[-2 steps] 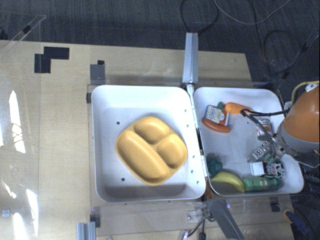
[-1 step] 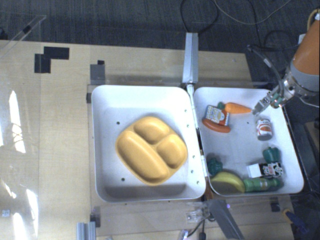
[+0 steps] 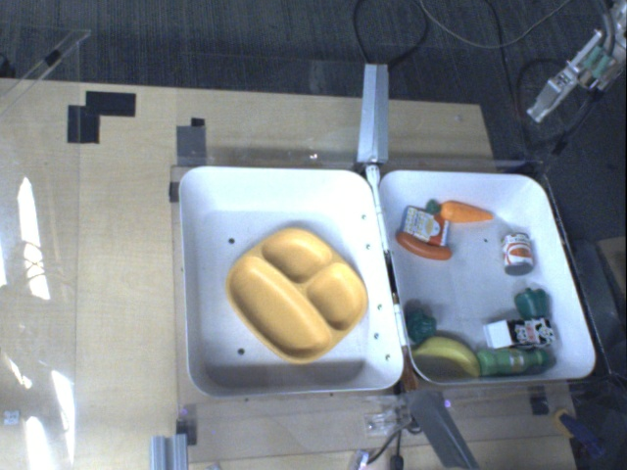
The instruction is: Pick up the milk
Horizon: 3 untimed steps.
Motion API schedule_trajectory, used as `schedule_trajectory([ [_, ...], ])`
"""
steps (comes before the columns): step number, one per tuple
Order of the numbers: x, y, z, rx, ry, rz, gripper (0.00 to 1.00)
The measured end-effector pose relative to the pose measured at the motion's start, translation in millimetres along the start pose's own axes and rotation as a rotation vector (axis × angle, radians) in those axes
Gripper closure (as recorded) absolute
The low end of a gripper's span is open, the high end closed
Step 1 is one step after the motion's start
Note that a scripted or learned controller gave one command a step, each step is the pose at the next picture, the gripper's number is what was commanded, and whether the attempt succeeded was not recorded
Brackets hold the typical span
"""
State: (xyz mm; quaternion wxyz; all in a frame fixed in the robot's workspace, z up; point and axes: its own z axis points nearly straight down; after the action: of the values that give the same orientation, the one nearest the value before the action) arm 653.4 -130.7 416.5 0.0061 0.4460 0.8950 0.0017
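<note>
The milk carton (image 3: 520,333) lies on its side in the right bin (image 3: 549,209), low toward that bin's 5 o'clock corner. It is a small white box with black cow-patch markings. Its long axis runs roughly from 9 o'clock to 3 o'clock, tipped a little so the 3 o'clock end sits slightly higher in the view. The plainer white end faces 9 o'clock and the patterned end faces 3 o'clock; which end is the top of the carton is too small to tell.

Close around it: a green bottle (image 3: 511,361) lies just below at 6 o'clock, about parallel and touching or nearly so. A dark green vegetable (image 3: 530,302) sits just above at 12 o'clock. A banana (image 3: 446,353) lies to the 9 o'clock side, near the bin's lower left corner. Farther up the bin are a small can (image 3: 518,252), a carrot (image 3: 464,211) and a small green-and-white box (image 3: 421,223).

The gripper (image 3: 573,71) hangs well outside the bins, at the view's upper right over the dark floor. From it, the milk lies toward about 6 o'clock, a long way down and slightly left. Whether its fingers are apart or together cannot be told; nothing is seen in them.

My judgement: the reach has hardly begun. The carton's tight neighbours above and below suggest closing across its short width will be awkward.
</note>
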Motion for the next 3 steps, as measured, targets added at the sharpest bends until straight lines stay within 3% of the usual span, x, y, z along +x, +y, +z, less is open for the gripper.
schedule_trajectory([
  [1,0.6,2.9,-12.9,-0.007,-0.008,-0.009,1.0],
  [2,32.1,10.7,40.7,0.003,0.004,-0.093,1.0],
  [3,32.1,13.1,27.4,-0.003,-0.004,-0.099,1.0],
])
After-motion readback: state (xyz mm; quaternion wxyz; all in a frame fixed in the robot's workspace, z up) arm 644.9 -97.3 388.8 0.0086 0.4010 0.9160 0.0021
